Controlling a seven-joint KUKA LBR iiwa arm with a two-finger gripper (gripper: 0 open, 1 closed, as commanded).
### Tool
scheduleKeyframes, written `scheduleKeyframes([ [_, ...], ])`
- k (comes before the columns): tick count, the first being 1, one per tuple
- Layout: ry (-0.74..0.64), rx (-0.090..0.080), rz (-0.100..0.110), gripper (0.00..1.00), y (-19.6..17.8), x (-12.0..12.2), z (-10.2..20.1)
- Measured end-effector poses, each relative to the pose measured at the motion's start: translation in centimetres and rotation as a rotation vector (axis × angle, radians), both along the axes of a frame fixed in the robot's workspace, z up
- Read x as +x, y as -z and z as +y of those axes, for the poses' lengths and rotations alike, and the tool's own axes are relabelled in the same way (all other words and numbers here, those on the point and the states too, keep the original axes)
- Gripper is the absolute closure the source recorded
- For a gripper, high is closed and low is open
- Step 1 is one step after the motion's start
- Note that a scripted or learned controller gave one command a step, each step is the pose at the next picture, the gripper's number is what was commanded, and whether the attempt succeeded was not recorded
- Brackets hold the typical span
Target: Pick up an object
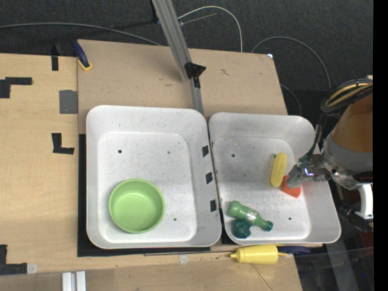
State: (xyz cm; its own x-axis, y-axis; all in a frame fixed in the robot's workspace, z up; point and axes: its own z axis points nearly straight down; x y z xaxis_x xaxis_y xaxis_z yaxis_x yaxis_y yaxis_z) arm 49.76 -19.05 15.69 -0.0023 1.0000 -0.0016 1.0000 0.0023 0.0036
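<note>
Yellow corn cob [278, 169] lies lengthwise up the right bin [254, 126], beside the claw [298, 176].

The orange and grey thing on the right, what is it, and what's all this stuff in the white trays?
That is a robot arm, seen from one camera fixed above the bench. Its gripper reaches into the right bin, down beside a yellow corn-shaped toy and a small orange object. Whether it grips anything is unclear. Nearer the front lies a green bottle. The left bin holds a green bowl. A yellow bottle lies outside on the bench.
</note>
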Motion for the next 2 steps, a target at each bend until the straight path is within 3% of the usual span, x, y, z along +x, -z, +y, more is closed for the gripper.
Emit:
scheduleKeyframes([
  [2, 0.000, -0.001, -0.001, 1.00, -11.4, 0.8, 0.2],
])
